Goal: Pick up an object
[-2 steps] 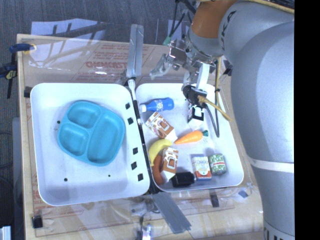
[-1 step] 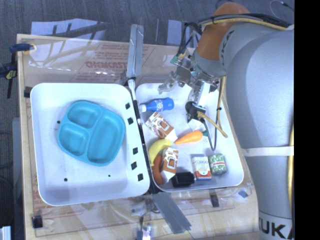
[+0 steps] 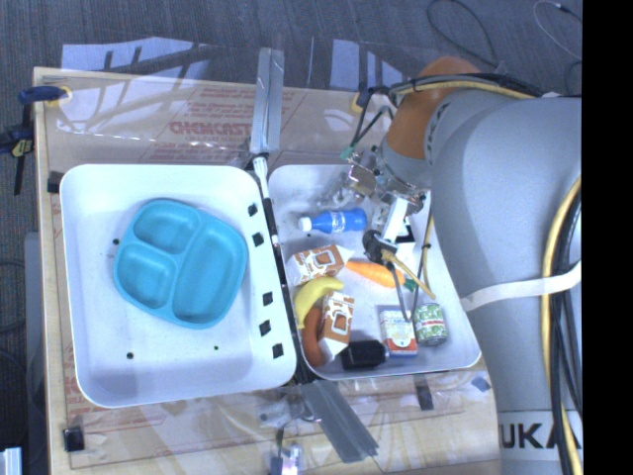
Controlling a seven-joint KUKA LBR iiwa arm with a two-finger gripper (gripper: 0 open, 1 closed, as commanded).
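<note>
The grey arm fills the right side of the view, its orange band above the wrist, reaching down over the right bin. Beneath everything lies the worktop, bearing the two white bins side by side. The left bin holds a blue divided plate near its middle. In the right bin, the end effector hangs low over the far half, just beside a blue-labelled bottle lying on its side and right above an orange carrot; whether its fingers are apart or closed cannot be told, and nothing is seen between them. Nearer the front lie a yellow banana, two small brown-and-white cartons, a red-and-white box, a small green-labelled can and a black object.
</note>
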